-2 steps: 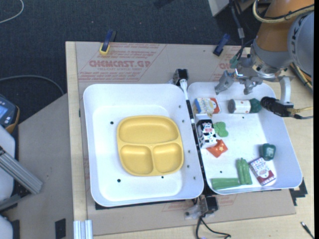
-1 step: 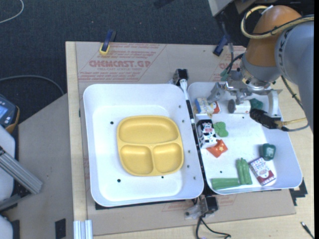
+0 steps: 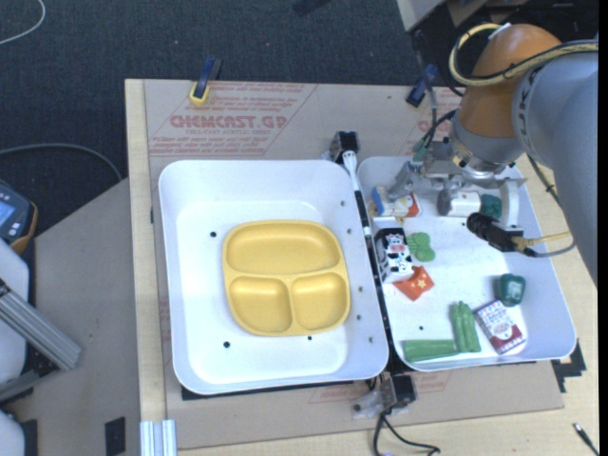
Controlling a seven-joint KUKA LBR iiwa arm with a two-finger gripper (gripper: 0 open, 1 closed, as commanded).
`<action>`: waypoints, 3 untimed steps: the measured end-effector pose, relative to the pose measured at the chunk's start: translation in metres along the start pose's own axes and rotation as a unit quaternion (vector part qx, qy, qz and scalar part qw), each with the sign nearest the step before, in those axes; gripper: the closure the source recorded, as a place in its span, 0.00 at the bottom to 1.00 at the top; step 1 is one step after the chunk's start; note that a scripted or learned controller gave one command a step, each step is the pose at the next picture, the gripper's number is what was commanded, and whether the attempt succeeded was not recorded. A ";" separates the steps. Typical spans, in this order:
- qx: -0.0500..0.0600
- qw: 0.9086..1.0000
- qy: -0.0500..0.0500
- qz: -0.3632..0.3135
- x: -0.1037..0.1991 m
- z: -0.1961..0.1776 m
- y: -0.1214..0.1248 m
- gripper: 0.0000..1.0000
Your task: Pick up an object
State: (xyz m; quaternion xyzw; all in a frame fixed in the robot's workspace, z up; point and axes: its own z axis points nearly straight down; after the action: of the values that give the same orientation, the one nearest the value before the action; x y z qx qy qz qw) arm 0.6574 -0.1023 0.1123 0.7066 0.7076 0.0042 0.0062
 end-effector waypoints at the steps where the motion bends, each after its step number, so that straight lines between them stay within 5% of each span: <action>1: 0.000 1.000 0.001 0.001 0.001 -0.008 0.000 1.00; 3: 0.003 1.000 0.001 0.000 0.008 -0.117 0.001 1.00</action>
State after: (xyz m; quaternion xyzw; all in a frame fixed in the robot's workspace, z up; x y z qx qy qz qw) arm 0.6565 -0.0937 0.2288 0.7067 0.7075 0.0023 0.0036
